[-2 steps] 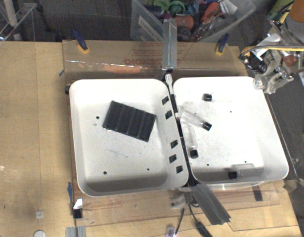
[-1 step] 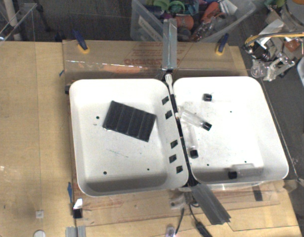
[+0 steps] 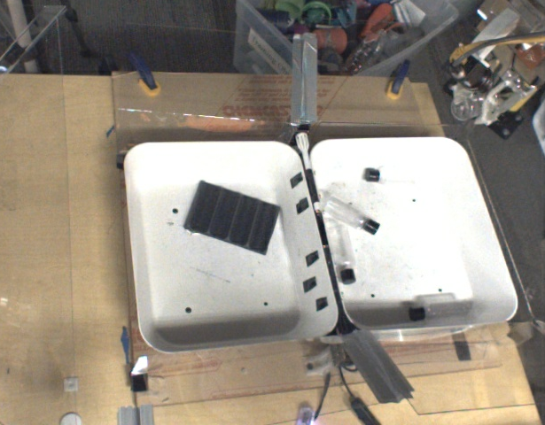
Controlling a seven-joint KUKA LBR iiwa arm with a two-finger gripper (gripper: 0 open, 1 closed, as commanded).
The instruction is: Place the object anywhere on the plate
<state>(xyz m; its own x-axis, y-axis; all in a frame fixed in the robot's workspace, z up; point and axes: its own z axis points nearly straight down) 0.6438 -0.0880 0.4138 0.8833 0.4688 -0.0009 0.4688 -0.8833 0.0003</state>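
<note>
**2 white bins, a dark slab on the left, small clear pieces on the right**

The left bin [image 3: 157, 312] holds 1 dark rectangular slab [image 3: 232, 217] with ridges across its top. It lies flat and turned at a slant, a little above the middle of the bin floor and apart from every wall.

The right bin [image 3: 485, 273] holds the small things. A clear tube with a black cap [image 3: 354, 219] lies near the middle-left of the floor, its cap pointing to the right. A 2nd clear tube [image 3: 344, 262] lies just beside the divider [image 3: 318, 237] between the bins, with its black end toward the front. A small black piece [image 3: 371, 174] sits alone toward the back, well apart from the tubes. Another black piece [image 3: 416, 312] rests at the front wall. Which of these is the task's object cannot be told; all of them are in the right bin, and none touches the slab.

5 black tabs run down the divider. The state of the gripper cannot be told.

Behind the bins stand a clear tub of coloured toys [image 3: 343, 11] and 2 blue clamps [image 3: 146, 82] on the wooden bench [image 3: 50, 237].
</note>
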